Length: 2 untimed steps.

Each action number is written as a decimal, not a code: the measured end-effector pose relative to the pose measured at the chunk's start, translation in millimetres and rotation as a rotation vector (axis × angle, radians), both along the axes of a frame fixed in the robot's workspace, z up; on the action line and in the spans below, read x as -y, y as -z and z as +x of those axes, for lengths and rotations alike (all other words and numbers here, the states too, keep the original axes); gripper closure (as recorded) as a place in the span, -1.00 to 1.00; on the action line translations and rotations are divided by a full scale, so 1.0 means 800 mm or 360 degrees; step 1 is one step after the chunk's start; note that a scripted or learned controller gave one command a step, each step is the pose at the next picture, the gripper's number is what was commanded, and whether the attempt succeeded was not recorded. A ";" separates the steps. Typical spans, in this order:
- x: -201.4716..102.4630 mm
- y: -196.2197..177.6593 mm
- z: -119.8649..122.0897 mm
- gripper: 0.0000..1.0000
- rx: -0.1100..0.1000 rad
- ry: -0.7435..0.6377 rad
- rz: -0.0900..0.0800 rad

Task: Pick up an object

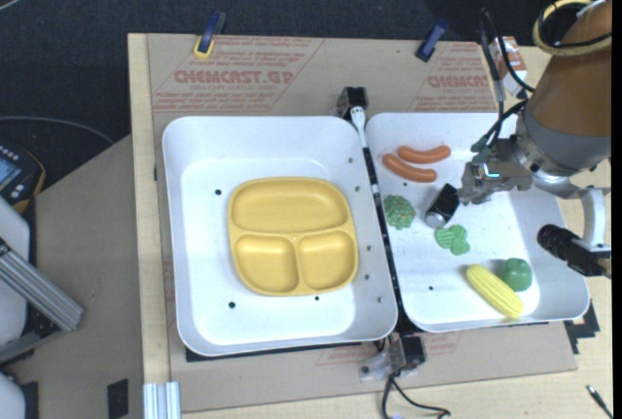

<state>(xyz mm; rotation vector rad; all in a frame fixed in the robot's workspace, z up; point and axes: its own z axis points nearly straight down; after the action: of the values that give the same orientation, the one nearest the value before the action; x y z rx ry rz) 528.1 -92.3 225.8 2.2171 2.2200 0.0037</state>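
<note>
Near right bin (pixel 559 305) centre, jaws (pixel 449 203), broccoli (pixel 398 211)

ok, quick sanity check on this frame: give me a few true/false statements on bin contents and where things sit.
1. The yellow divided tray lies in the left bin. True.
2. Two sausages lie in the right bin. True.
3. The corn cob sits on the yellow tray. False: it lies in the right bin, beside the green pepper.
4. The gripper is above the left bin. False: it is over the right bin, between two broccoli pieces.
</note>
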 end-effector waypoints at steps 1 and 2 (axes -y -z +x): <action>-0.064 0.008 0.020 1.00 -0.0003 -0.0008 0.0003; -0.129 -0.006 0.056 1.00 0.0000 -0.0010 0.0004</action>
<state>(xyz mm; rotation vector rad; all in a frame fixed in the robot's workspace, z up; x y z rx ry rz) 572.9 10.5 230.5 2.2115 2.2278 0.0069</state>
